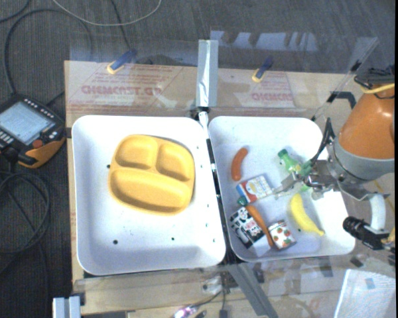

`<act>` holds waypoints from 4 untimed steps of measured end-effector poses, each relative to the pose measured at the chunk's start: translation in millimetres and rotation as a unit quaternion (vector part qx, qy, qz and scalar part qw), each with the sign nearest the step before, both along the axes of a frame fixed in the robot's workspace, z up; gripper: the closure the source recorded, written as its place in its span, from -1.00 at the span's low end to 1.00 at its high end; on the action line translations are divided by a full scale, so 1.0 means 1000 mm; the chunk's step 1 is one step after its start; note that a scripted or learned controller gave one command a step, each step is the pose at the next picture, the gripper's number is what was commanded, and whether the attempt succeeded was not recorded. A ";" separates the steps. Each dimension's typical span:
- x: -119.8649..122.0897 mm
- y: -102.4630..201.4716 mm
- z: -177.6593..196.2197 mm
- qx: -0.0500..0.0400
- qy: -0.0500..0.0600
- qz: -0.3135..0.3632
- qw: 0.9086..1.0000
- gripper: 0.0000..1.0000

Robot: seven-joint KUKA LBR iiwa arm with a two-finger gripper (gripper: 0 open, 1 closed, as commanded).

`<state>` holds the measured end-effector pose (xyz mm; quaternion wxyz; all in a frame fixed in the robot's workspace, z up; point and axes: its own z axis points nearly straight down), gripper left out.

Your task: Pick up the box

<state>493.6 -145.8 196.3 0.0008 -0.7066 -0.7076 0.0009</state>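
Box: small white-and-orange carton with a blue end, lying flat near the middle of the right bin, tilted with its blue end toward 8 o'clock.
Gripper: thin fingers reach in from 3 o'clock and end at the carton's 3 o'clock edge; touching or just short of it, I cannot tell.
Jaws: how far apart they stand cannot be made out, nor whether anything sits between them.
Arm: grey body with orange band over the right bin's 3 o'clock rim.
Sausage: orange-red, at 11 o'clock from the carton, apart from it.
Green item: at 1 o'clock from the carton, beside the fingers.
Banana: yellow, at 4 o'clock from the carton.
Carrot: orange, at 6 o'clock, between a black-and-white packet and a red-spotted packet.
Left bin: bears a yellow divided tray at its centre.
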 end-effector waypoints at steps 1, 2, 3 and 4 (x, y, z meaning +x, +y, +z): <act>0.023 -0.065 -0.101 0.003 -0.004 -0.035 0.999 -1.00; 0.023 -0.065 -0.092 0.002 -0.004 -0.036 0.999 1.00; 0.020 -0.031 -0.011 0.000 -0.001 -0.059 0.998 1.00; 0.026 -0.021 -0.011 0.000 0.000 -0.083 0.997 1.00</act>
